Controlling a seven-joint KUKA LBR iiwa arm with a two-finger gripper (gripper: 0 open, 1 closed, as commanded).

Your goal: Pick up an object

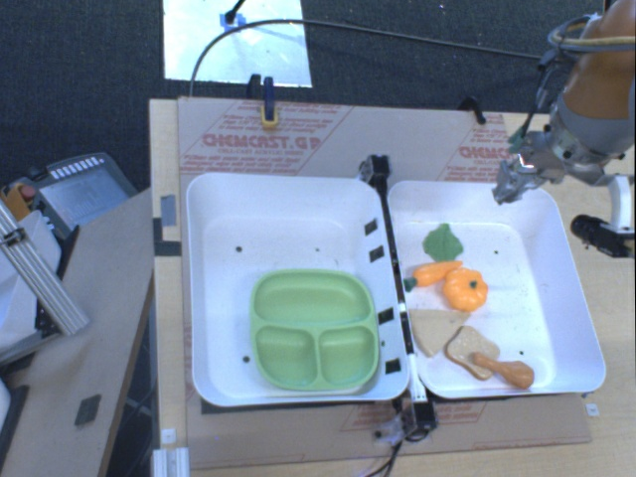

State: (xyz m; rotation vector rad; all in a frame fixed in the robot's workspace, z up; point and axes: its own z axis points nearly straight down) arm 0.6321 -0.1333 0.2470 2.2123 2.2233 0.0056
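You are looking down on a wooden bench (109,266) over dark carpet, with a cardboard sheet (328,132) under two shallow white bins side by side. Take the right bin (556,296) as your landmark. To its left, touching along the shared edge, sits the left bin (229,217), and in that bin's near half lies a green divided plate (313,329). Inside the right bin, toward its left wall, you see a green leaf piece (442,240); just below it lies a carrot (435,273), and an orange pumpkin (465,290) touches the carrot's right end. Nearer the bin's front edge a tan flat slice (434,329) lies beside a slice of bread (467,346), with a brown drumstick-shaped piece (502,370) resting across the bread. The gripper (509,189) hangs over the bin's far right corner, well apart from all the food, at the end of the grey arm (596,78) with its orange band. You cannot tell from this angle how wide its tip stands, and nothing is visible in it.
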